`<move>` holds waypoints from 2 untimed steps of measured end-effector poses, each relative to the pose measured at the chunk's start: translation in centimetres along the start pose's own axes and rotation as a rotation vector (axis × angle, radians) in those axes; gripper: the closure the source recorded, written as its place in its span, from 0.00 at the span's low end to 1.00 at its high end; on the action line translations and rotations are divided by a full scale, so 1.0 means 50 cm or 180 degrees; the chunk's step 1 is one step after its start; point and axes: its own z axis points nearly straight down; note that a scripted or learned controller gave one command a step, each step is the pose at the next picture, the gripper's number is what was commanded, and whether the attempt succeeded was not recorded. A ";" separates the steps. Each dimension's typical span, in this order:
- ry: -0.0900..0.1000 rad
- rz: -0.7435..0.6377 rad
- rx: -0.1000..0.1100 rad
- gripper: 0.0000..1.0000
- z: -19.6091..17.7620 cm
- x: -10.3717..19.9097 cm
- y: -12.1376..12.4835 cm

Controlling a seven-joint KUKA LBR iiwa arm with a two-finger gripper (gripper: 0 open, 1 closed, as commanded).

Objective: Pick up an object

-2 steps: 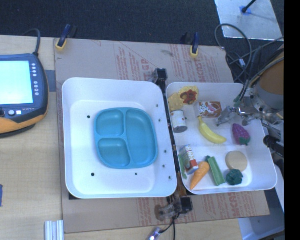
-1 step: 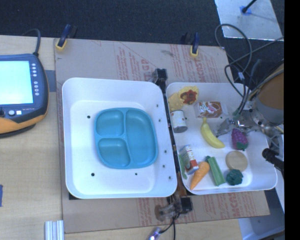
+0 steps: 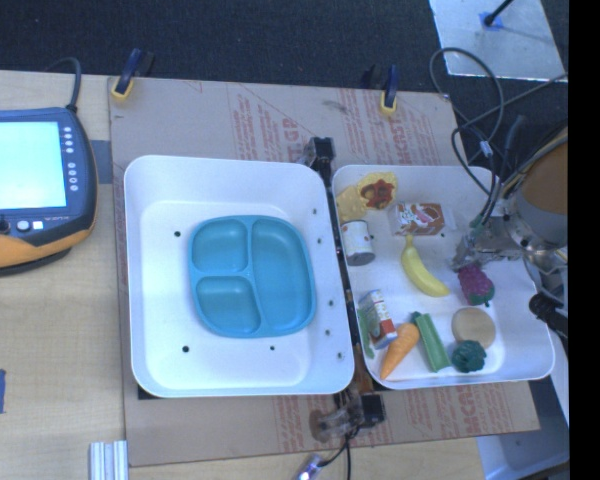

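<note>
Gripper (image 3: 473, 258) state cannot be told; it sits just above a knobbly dark purple toy fruit (image 3: 476, 284) in the right bin (image 3: 540, 363).

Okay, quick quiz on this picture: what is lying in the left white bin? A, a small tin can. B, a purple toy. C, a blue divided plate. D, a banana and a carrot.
C: the blue divided plate lies in the middle of the left bin, while the banana, carrot and tin can lie in the right bin.
</note>
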 end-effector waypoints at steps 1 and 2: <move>0.0008 0.0007 -0.0004 1.00 -0.091 0.058 -0.154; 0.0009 0.0006 -0.0010 1.00 -0.256 0.184 -0.086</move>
